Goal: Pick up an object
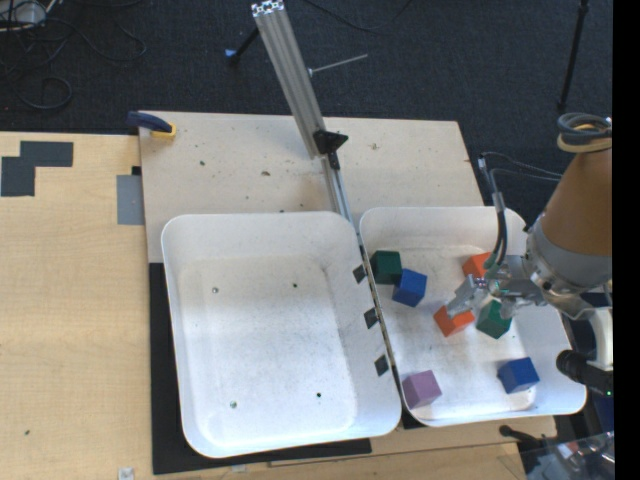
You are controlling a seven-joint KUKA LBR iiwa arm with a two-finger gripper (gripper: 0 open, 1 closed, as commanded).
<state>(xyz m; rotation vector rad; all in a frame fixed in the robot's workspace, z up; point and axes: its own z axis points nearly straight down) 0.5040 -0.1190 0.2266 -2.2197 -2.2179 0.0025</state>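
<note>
Hand (478, 303) mid right bin (440, 230), grip state unclear, beside orange block (453, 319); rim well apart.

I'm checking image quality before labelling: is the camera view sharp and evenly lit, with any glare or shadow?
Camera view: light is soft and even; the right bin looks bright white with faint glare, blocks cast only small shadows; the claw looks slightly blurred, while the purple block and blue block are fairly sharp.
</note>
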